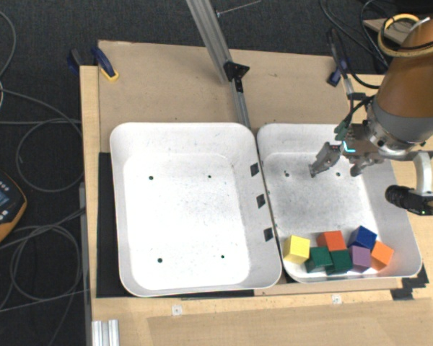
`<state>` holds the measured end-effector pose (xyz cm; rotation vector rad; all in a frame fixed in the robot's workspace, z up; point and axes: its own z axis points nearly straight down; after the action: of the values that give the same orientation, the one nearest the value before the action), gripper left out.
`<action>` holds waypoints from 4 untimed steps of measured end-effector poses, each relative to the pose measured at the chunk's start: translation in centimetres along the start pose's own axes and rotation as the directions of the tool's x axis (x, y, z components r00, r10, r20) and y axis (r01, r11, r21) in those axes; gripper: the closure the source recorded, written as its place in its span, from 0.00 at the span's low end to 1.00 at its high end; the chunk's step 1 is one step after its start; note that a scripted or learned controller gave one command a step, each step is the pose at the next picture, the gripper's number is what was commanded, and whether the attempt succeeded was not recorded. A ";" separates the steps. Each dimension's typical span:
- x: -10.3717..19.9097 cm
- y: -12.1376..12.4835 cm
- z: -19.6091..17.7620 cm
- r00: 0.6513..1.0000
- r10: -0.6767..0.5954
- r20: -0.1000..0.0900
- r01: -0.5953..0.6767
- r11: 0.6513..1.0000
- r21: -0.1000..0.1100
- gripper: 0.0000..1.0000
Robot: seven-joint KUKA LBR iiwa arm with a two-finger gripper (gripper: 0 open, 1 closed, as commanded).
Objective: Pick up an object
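Observation:
Several small blocks lie clustered at the near edge of the right bin (pixel 303 207): a yellow block (pixel 298 248), a red-orange block (pixel 333 239), two green blocks (pixel 330 259), a blue block (pixel 363 236), a purple block (pixel 361 256) and an orange block (pixel 382 253). My gripper (pixel 340 164) hangs over the far part of the right bin, well above and behind the blocks. Its two fingers are spread apart with nothing between them.
The left bin (pixel 130 193) sits beside the right one. A slanted metal pole (pixel 215 38) crosses the bench at the back. Blue clamps (pixel 105 63) hold the board's far corners. Cables and a handheld device (pixel 0 206) lie on the floor at left.

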<state>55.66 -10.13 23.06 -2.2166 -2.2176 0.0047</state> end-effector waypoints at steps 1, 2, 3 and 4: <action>0.0 0.1 -0.2 1.000 0.000 0.001 0.000 1.000 -0.005 0.00; -0.1 0.0 4.0 1.000 0.001 0.001 -0.001 1.000 0.000 0.00; 0.2 0.5 10.2 1.000 0.001 0.000 -0.001 1.000 0.001 0.00; 0.3 0.4 13.3 1.000 0.000 0.001 0.000 1.000 -0.001 0.00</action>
<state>56.00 -9.80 9.75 -2.2175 -2.2181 0.0045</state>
